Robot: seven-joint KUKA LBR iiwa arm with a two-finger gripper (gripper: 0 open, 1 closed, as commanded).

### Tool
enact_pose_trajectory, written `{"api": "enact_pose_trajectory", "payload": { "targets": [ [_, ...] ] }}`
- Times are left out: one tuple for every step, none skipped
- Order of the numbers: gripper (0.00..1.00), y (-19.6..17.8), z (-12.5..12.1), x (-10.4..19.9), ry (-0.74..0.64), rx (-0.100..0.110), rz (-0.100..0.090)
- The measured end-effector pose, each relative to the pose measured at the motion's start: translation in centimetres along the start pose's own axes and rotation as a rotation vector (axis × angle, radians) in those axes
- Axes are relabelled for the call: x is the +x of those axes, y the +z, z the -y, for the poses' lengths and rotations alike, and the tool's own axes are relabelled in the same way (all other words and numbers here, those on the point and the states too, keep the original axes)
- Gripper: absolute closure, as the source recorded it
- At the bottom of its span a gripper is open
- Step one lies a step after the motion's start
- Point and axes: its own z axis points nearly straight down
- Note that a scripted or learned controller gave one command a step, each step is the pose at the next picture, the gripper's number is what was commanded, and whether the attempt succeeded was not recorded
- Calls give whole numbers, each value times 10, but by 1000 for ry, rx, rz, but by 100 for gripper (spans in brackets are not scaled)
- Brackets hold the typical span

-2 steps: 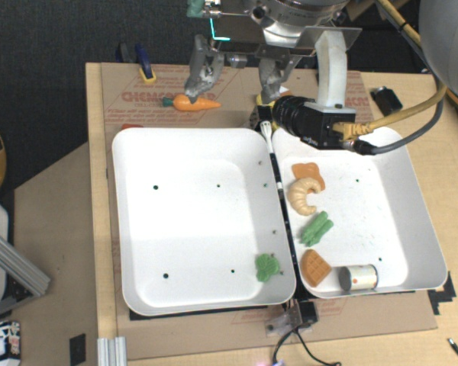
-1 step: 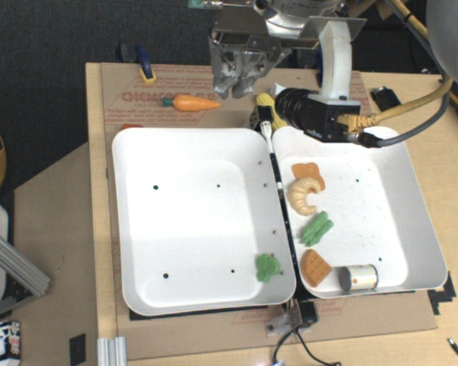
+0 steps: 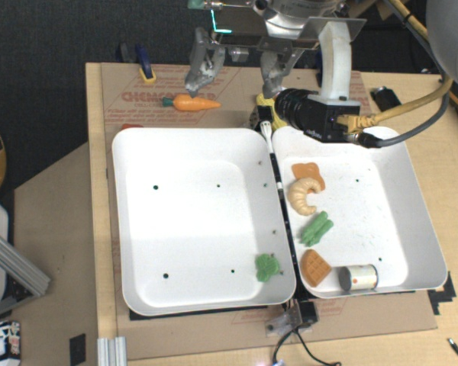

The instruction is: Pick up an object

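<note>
Pincer [image 3: 240, 71] hangs at the far edge of the scene, over the brown bench [image 3: 99, 113] beyond the two bins. Its two metal fingers [image 3: 202, 67] stand apart, nothing between them. The left finger ends just above a toy carrot [image 3: 192, 104], which lies on the bench just beyond the far rim of the left bin; whether it touches the carrot cannot be told.

Left bin [image 3: 137, 204]: 1 object, a small green broccoli-like piece [image 3: 268, 267] in the near right corner, close to the wall shared with the right bin.

Right bin [image 3: 412, 204]: 5 objects, all in its left half.
- 1 orange-brown piece [image 3: 306, 171], farthest.
- 1 pale curved croissant-like piece [image 3: 304, 195], touching the orange-brown piece on its near side.
- 1 green ridged piece [image 3: 316, 228], just nearer.
- 1 orange waffle-like piece [image 3: 315, 268], near the front wall.
- 1 silver can [image 3: 358, 278] on its side, just right of the waffle-like piece.

A black fixture with yellow cable [image 3: 320, 117] overhangs the far left corner of the right bin, crowding that corner. A small blue and yellow item [image 3: 145, 65] lies on the bench far left of the carrot.
</note>
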Motion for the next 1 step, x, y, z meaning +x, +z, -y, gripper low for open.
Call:
{"api": "enact_pose_trajectory", "payload": {
  "targets": [
    [100, -11, 0, 1, -2, -4, -2]
  ]
}}
